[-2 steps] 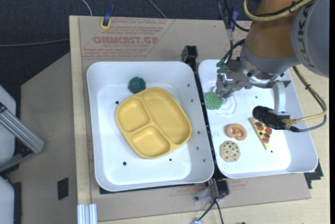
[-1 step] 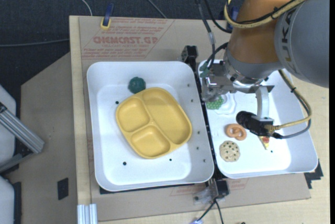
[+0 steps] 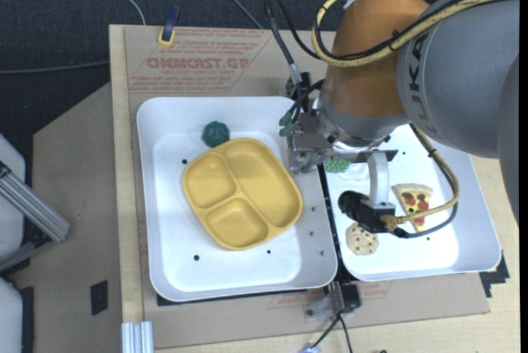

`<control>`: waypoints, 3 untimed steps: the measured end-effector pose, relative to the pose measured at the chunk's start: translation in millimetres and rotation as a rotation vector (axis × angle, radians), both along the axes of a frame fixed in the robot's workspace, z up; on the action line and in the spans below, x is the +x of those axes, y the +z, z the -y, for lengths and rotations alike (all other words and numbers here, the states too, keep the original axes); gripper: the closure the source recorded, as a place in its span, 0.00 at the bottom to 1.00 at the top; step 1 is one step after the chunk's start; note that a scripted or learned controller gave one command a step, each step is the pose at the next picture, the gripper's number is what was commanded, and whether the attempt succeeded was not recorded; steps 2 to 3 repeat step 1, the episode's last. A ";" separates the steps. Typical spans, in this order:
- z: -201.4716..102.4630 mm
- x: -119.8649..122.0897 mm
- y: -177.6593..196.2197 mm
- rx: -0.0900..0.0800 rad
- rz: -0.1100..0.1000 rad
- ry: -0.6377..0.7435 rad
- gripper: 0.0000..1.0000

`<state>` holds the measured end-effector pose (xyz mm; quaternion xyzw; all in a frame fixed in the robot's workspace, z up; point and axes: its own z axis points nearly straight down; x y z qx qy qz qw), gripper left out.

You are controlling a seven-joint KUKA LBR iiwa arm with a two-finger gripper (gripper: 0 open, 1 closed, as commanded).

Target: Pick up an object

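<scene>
Gripper (image 3: 312,152) sits low where left bin (image 3: 165,261) meets right bin (image 3: 437,254), grip state not discernible; tray (image 3: 241,193) and green lump (image 3: 216,132) lie in the left, pizza slice (image 3: 412,200) and cookie (image 3: 360,240) in the right

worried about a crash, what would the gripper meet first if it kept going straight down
Probably the bin wall beside the yellow tray, right under the gripper; depth is unclear.

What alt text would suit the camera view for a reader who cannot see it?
A grey and orange arm reaches in over the join of two white bins. The left bin holds a yellow tray and a green lump; the right bin holds a pizza slice and a cookie.
</scene>
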<state>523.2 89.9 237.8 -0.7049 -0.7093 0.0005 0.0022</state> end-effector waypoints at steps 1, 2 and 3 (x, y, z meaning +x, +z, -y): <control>3.2 0.8 -0.3 -0.002 0.001 -0.005 0.00; 3.2 0.8 -0.3 -0.002 0.001 -0.005 0.00; 3.2 0.8 -0.3 -0.002 0.001 -0.005 0.00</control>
